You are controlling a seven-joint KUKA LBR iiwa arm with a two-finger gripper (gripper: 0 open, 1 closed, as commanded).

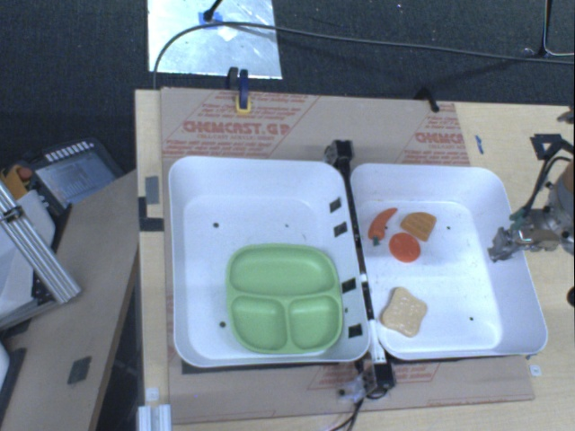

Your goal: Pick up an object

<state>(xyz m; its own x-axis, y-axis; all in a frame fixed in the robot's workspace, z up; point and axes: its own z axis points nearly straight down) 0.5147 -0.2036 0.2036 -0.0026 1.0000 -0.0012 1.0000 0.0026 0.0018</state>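
In the right bin [467,326] lie a red chili pepper [382,224], a tan round cookie-like piece [419,224], a red tomato slice [404,248] and a beige slice of toast [403,312]. The gripper [505,243] reaches in at the right edge, over the right bin's right rim, well to the right of the food pieces. Nothing shows between its fingers.
The left bin [207,196] holds a green three-part plate [283,296]. A black divider with clips [352,250] runs between the bins. Cardboard [296,124] lies under both bins. A cable [377,41] crosses the dark floor behind; a metal rail [36,250] stands at the left.
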